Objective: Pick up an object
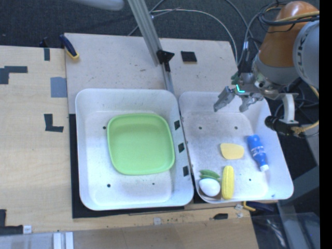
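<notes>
My gripper (233, 102) hangs over the far part of the right bin (207, 118), its two fingers spread open with nothing between them. Below it in that bin lie a yellow wedge-shaped piece (232, 151), a blue bottle with a white cap (257, 150), an ear of yellow corn (227, 182), a white egg-shaped object (209, 187) and a small green pod (208, 174). All of these sit toward the near side, well apart from the gripper.
The left bin (88, 139) holds a green square plate (140, 143). A slanted metal pole (150, 35) runs down to the divider between the bins. Black cables (207, 9) loop behind the right bin. A yellow-and-blue tool (69, 46) lies at the bench's far left.
</notes>
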Robot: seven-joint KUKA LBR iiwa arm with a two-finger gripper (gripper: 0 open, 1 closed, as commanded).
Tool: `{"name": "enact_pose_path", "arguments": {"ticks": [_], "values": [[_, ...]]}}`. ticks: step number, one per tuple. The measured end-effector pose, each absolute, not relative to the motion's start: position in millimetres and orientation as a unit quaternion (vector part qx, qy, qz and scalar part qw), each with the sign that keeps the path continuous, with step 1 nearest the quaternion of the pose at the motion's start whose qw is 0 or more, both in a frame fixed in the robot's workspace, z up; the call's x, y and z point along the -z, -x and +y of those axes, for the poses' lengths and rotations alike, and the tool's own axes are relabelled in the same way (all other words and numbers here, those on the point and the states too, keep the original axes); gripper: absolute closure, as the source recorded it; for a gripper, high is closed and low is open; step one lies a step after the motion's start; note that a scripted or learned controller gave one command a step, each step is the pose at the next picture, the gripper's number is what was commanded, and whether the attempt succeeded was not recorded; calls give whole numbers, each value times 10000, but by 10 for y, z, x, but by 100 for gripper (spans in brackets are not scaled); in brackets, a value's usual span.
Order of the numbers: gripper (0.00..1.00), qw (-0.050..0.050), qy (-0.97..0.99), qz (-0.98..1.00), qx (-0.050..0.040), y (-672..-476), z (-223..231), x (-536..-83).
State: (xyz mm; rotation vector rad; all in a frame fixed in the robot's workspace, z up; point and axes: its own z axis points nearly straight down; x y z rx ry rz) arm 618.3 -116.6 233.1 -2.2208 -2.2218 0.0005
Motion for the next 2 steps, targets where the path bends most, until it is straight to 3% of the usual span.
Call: {"name": "enact_pose_path", "arguments": {"ticks": [1, 2], "values": [[0, 2, 7070, -7073, -2, -6182, -1166, -2330], [0, 16, 7071, -7072, -14, -6114, -1228, -1754]]}}
